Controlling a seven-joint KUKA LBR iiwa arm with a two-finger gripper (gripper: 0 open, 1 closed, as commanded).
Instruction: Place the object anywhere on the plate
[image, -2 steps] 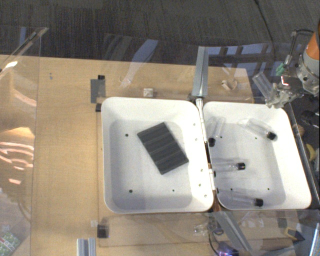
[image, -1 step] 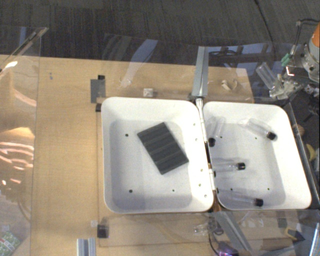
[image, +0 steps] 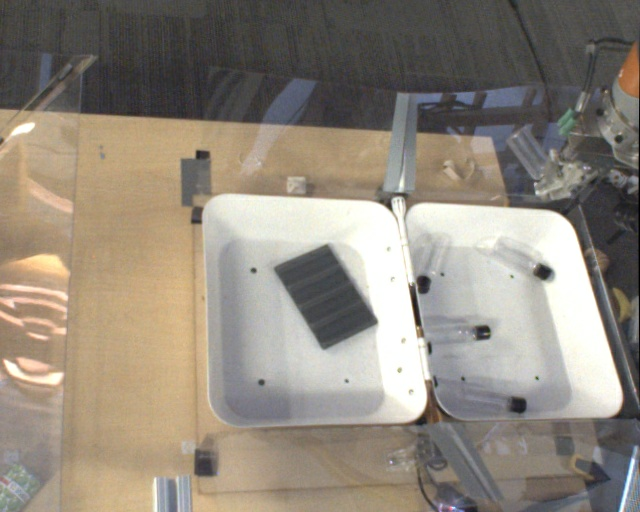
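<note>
A dark grey ribbed plate (image: 326, 296) lies flat and turned at a slant in the left bin (image: 230, 390). Several clear plastic tubes with black caps lie in the right bin (image: 590, 390): one near the divider (image: 432, 262), one at the back right (image: 522, 256), one in the middle (image: 462, 330), one at the front (image: 492, 399). My gripper (image: 562, 172) hangs at the upper right, outside and behind the right bin's far corner, well away from every tube and from the plate. Nothing shows in it.
A metal rail (image: 402, 145) runs back from the seam between the bins. Small black brackets (image: 200, 178) sit at the left bin's corners. A glass panel (image: 40, 250) stands on the bench at the left. Cables and clutter lie at the right edge.
</note>
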